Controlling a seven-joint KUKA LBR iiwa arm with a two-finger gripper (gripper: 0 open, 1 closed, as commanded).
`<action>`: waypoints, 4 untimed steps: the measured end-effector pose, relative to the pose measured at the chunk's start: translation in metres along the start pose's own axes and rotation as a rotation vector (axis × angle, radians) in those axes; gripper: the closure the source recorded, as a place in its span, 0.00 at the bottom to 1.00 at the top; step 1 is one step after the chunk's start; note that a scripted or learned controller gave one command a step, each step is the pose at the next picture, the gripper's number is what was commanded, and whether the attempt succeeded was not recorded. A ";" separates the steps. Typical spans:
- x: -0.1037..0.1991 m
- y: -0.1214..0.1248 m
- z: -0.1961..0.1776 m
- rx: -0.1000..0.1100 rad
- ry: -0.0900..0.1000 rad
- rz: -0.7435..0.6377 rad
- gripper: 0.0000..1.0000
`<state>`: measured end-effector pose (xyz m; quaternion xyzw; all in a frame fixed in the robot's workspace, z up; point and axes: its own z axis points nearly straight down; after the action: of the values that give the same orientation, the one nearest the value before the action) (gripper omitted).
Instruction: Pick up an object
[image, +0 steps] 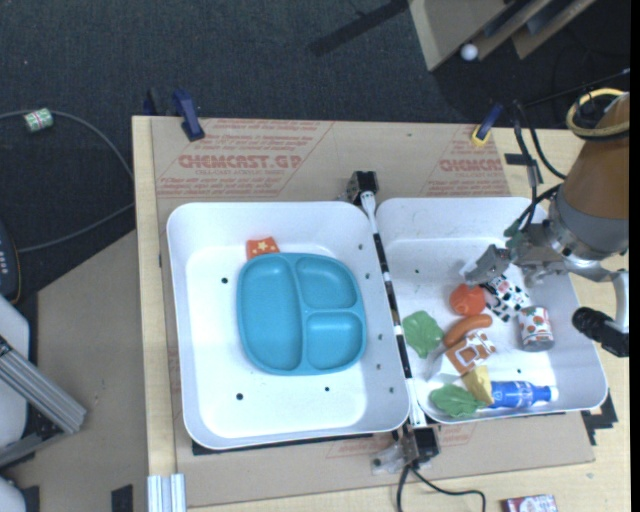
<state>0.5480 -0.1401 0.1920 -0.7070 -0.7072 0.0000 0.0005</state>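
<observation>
Where smooth white bin (430, 225) walls curve, glossy rounded orange toy (466, 299), crinkled green leaf (422, 331).

Red lettering reading "CHEMCAST GP" is printed on the brown board (300, 150) behind the left bin, and the same lettering is repeated, partly cut off, behind the right bin (smaller lines around it cannot be made out). Print on the blue bottle (520, 394) and the small can (535, 328) cannot be read

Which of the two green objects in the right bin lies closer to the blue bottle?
The lower green object, at the bin's near edge beside the blue bottle. The other green object lies higher, against the divider.
</observation>
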 end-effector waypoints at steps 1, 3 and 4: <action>-0.018 0.025 0.088 -0.022 -0.010 0.000 0.00; 0.007 0.017 0.107 -0.002 -0.001 -0.001 0.00; 0.027 -0.015 0.107 0.000 0.000 0.000 0.00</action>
<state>0.5327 -0.1132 0.0846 -0.7071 -0.7071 0.0000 0.0008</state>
